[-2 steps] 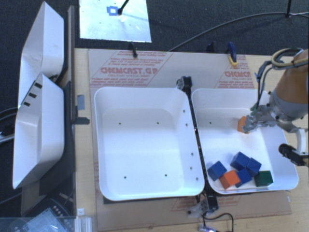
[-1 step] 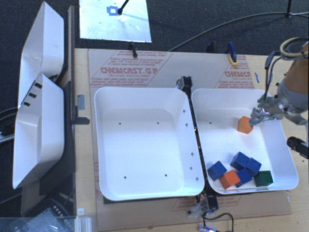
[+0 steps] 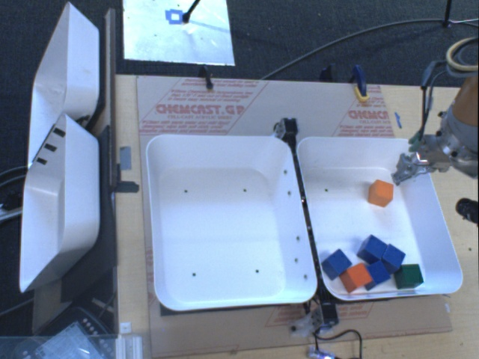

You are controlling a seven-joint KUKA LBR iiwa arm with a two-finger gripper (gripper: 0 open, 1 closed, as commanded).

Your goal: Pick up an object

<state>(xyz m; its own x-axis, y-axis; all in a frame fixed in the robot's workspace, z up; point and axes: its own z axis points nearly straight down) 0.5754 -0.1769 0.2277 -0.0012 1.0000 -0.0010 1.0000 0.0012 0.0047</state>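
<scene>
The right bin [image 3: 352,163] holds an orange cube [image 3: 381,193] lying alone near its far right side. Along the bin's near edge sits a cluster: a blue cube [image 3: 336,262], a second orange cube [image 3: 357,276], several more blue cubes [image 3: 380,254] and a dark green cube [image 3: 409,276]. My gripper [image 3: 410,167] hangs over the bin's right rim, up and to the right of the lone orange cube. Nothing shows between its fingers.
The left bin [image 3: 224,155] stands beside the right one, with a black clip [image 3: 287,128] at their shared far corner. Spare white bins [image 3: 63,148] lean at the far left. A metal plate [image 3: 178,21] lies beyond the bench, and cables run along the back.
</scene>
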